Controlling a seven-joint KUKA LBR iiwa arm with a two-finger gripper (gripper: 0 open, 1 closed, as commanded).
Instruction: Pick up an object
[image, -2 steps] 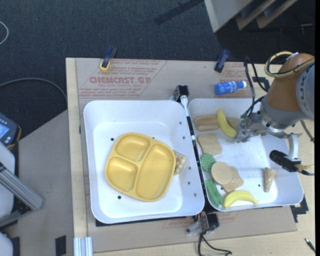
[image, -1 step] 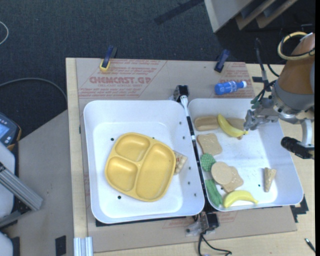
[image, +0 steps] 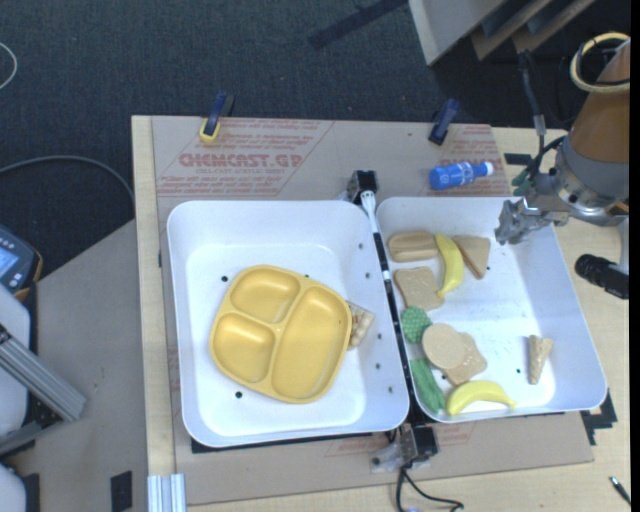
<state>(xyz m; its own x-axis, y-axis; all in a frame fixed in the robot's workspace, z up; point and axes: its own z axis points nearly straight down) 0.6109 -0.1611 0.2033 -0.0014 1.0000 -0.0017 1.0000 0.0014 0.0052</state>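
Tool (image: 510, 228) above right bin (image: 570, 290), banana (image: 452, 262), bread (image: 412, 245) nearby

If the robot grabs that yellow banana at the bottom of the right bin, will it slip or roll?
The banana looks like smooth, glossy plastic, so it may slip. Its curved shape might rock or pivot when pushed. It probably is light and stiff, like a toy.

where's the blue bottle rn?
The blue bottle lies on its side on the bench, outside the bins, just beyond the far rim of the right bin, left of the gripper.
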